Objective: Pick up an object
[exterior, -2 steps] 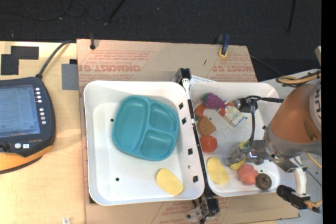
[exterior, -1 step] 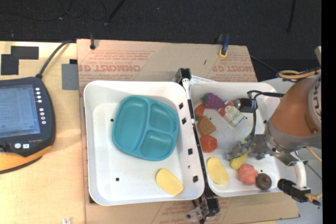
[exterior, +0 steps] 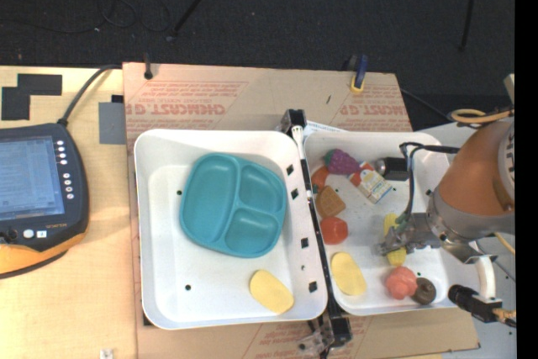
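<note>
My gripper (exterior: 395, 245) is low in the right bin (exterior: 437, 298), over a small yellow piece (exterior: 392, 224) and just above a pink-red ball (exterior: 402, 282). The arm (exterior: 475, 181) with its orange band comes in from the right. In the same bin lie a yellow oval (exterior: 348, 273), a red piece (exterior: 334, 229), a brown waffle-like piece (exterior: 329, 202), a purple grape bunch (exterior: 341, 161), a small white carton (exterior: 375, 186) and a dark ring (exterior: 425, 292).
The left bin (exterior: 160, 282) holds a teal divided plate (exterior: 234, 204) and a yellow oval (exterior: 271, 291). A black divider (exterior: 306, 214) separates the bins. A tablet pendant (exterior: 34, 181) lies on the bench at far left.
</note>
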Robot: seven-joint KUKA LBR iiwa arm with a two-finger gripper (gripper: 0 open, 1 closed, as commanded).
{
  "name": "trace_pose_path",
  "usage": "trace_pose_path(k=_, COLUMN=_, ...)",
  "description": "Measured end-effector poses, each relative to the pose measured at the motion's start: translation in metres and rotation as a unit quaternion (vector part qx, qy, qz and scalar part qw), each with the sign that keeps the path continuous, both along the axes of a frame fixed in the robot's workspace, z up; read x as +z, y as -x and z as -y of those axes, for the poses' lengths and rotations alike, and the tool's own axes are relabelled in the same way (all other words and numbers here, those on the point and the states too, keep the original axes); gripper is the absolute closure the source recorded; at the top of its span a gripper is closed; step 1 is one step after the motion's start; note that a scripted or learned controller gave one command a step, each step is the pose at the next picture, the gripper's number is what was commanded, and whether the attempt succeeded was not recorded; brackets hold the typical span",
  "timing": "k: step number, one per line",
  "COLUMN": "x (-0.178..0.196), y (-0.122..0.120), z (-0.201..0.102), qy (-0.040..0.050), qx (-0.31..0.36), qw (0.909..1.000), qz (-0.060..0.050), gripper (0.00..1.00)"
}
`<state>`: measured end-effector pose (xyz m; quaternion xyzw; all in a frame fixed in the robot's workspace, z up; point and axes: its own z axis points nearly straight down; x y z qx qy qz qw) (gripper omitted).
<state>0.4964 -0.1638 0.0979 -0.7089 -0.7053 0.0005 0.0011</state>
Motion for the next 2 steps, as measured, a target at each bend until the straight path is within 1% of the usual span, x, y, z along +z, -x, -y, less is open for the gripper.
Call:
trace_pose_path(k=1, x=-0.010, y=-0.008, z=-0.075, qy=-0.0013, qx=0.005, qw=1.0000, qz=0.000, gripper=1.00)
trace_pose_path(k=2, x=0.096, y=-0.061, z=-0.146, qy=-0.0008, qx=0.007, qw=1.0000, qz=0.006, gripper=1.00)
